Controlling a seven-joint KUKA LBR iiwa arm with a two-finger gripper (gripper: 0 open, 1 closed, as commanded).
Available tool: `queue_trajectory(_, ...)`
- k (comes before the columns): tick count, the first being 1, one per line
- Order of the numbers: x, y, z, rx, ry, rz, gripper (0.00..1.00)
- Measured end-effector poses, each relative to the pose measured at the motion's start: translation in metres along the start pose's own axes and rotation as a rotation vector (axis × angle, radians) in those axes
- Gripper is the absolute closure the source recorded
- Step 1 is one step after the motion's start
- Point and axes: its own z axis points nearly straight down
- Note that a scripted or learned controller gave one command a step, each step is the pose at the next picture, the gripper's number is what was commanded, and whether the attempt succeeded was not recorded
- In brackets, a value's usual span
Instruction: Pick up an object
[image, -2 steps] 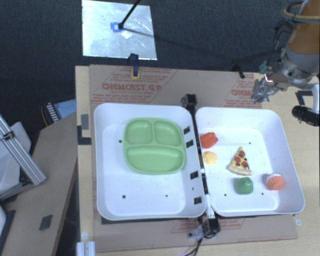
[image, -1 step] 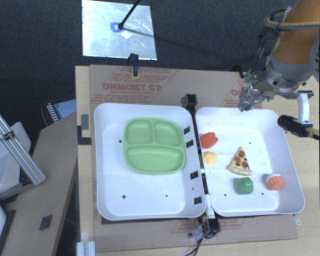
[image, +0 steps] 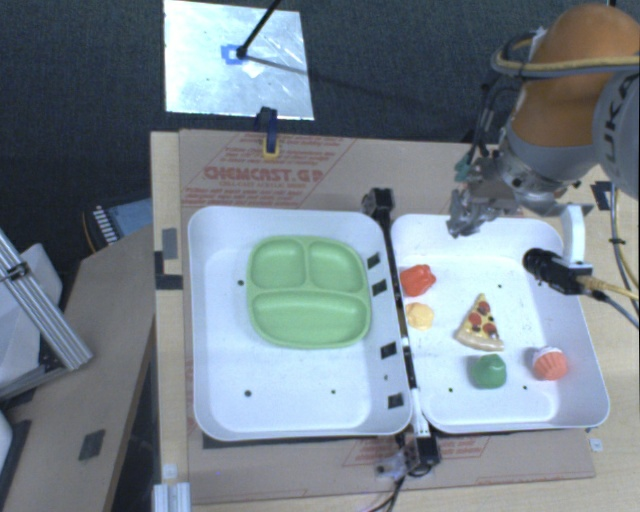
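Camera view looks down on the surface (image: 300, 160), and two white bins sit side by side. Over in the left bin (image: 215, 300) lies a green divided plate (image: 307, 292), three compartments, flat on the bin floor near its centre. Now the right bin (image: 580, 390), that's where the pickable things are: a red-orange piece (image: 417, 279) at about nine o'clock near the divider, and a small yellow piece (image: 420, 316) just below it, close but apart. A toy pizza slice (image: 480, 324) rests near the bin's middle, tip pointing to twelve o'clock. Just beneath it, toward six o'clock, sits a green round object (image: 488, 371), and off at four o'clock there's an orange-and-white cupcake-like piece (image: 549, 363) near the right wall. Up at twelve o'clock of this bin the gripper (image: 468, 218) hangs over the back rim, under the arm's orange band (image: 585, 45); it is dark and blurred, so whether the fingers are wide or narrow I cannot tell. Nothing is visible between them, and every object lies on the bin floor, well apart from the gripper. A black cylindrical part (image: 550, 268) juts in at the bin's right side.
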Motion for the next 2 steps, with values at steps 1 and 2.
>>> queue_trajectory(1, 0.038, -0.015, 0.013, 0.002, 0.000, 0.001, 1.00)
queue_trajectory(2, 0.087, -0.039, 0.036, 0.003, 0.000, 0.000, 1.00)
